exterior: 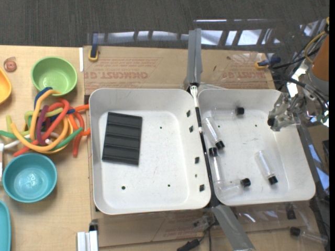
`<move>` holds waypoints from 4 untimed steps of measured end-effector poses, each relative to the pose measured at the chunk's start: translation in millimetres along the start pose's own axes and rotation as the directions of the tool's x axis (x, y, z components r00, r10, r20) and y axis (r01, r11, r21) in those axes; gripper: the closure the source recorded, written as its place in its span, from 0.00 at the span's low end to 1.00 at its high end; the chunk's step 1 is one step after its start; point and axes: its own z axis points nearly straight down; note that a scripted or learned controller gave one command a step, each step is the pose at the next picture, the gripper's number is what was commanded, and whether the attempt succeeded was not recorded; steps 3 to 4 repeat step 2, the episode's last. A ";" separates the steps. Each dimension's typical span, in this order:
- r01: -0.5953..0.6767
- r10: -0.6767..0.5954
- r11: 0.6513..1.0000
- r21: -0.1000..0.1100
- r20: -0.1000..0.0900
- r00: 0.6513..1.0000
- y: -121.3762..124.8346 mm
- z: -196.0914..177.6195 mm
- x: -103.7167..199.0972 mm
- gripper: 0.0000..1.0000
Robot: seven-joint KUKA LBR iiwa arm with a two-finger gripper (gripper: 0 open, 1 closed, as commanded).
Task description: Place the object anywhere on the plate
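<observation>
1. Nearest the camera, at the bottom left of the view, a teal bowl sits on the wooden bench top.
2. Just beyond it lies a tangle of coloured flexible rods, red, orange, yellow and green, some ends reaching toward the left bin.
3. The left bin holds a black ribbed rectangular plate, lying flat in the bin's left half, well apart from everything in the other bin.
4. The right bin touches the left bin along their shared edge. In it lie several clear tubes with black caps: one near the front, one at the front right, and two close together by the left wall.
5. A small black cap rests alone toward the right bin's back.
6. The gripper hangs over the right bin's far right edge, near the back, with nothing visible between its fingers; whether they are spread or pressed together cannot be told.
7. Farther back on the bench, a green bowl stands upright beyond the rods.
8. Brown cardboard lies under and behind both bins.
</observation>
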 end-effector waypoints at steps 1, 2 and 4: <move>0.181 -0.181 0.984 -0.003 0.001 0.984 0.8 16.5 -43.2 1.00; 0.291 -0.291 0.957 0.000 0.001 0.957 0.8 -3.1 -54.3 1.00; 0.291 -0.291 0.957 0.000 0.001 0.957 0.8 -3.1 -54.3 1.00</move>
